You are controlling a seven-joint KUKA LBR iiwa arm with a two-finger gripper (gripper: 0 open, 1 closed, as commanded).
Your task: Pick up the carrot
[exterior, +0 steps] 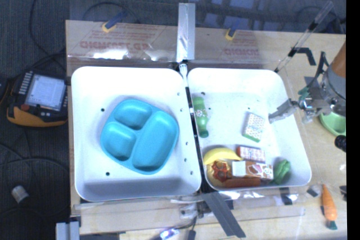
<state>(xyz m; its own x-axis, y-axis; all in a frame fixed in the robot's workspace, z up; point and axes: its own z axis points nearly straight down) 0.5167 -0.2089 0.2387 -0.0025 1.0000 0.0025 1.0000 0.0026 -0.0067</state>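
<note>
light: bright, even | glare: white bins [129, 73] washed out | shadows: faint | focus: slightly soft

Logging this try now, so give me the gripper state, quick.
Gripper: at the right bin's right rim, open or shut cannot be told. It is not at the carrot, which lies on the bench outside the bins.

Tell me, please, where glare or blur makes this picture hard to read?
In the camera view, light washes out the white right bin around its rim; the gripper looks soft and grey, its fingers unclear; the carrot on the bench at lower right is small but sharp enough; the blue tray reads cleanly.
</note>
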